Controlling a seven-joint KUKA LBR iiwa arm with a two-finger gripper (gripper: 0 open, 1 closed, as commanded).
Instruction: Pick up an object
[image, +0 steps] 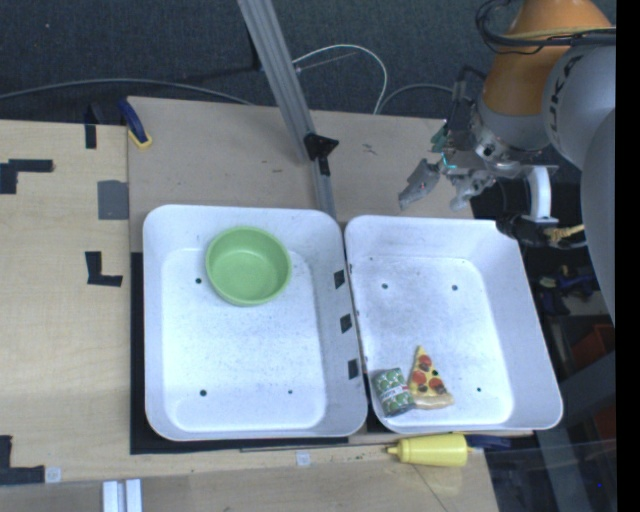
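A green bowl (248, 265) sits upright in the far part of the left bin (170, 400). In the near left corner of the right bin (520, 330) lie a toy pizza slice (429, 380) and, touching its left side, a small green patterned packet (390, 391). My gripper (438, 192) hangs above the bench just beyond the right bin's far rim, high over everything. Its two fingers are spread apart and nothing is between them.
A yellow squeeze bottle (432, 450) lies on the bench just in front of the right bin. A grey metal pole (290, 90) slants up from a black clamp (320, 150) behind the bins. Cables run along the far bench edge.
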